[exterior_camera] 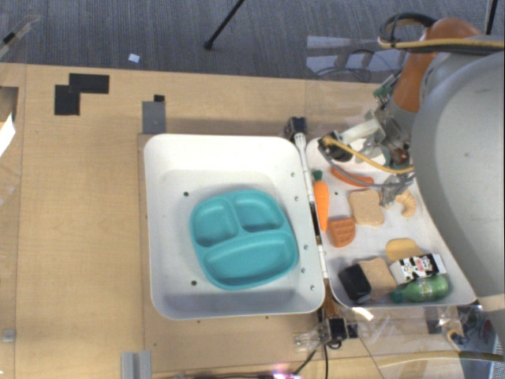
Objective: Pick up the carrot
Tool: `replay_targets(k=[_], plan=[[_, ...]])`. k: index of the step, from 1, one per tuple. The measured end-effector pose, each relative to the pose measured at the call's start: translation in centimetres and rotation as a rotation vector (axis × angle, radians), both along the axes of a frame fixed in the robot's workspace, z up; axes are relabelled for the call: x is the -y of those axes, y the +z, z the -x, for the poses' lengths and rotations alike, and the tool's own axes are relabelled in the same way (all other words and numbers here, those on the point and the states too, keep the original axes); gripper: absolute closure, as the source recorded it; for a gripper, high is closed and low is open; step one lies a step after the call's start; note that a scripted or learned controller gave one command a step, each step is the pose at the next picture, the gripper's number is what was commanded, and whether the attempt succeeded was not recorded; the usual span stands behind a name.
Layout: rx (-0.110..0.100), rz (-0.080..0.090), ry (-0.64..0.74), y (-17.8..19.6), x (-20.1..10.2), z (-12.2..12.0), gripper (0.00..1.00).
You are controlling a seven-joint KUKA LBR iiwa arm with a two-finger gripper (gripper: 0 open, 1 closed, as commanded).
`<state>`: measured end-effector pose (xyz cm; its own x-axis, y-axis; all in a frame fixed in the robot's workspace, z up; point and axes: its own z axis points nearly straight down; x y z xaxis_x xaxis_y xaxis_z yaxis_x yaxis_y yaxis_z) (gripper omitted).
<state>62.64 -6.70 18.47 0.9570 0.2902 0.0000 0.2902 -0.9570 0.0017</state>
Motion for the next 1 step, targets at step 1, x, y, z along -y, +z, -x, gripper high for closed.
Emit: replay_targets(k=[1], plan=[[-0.007, -0.003, 0.26, -7.29, 7.22, 2.84, 0.0]])
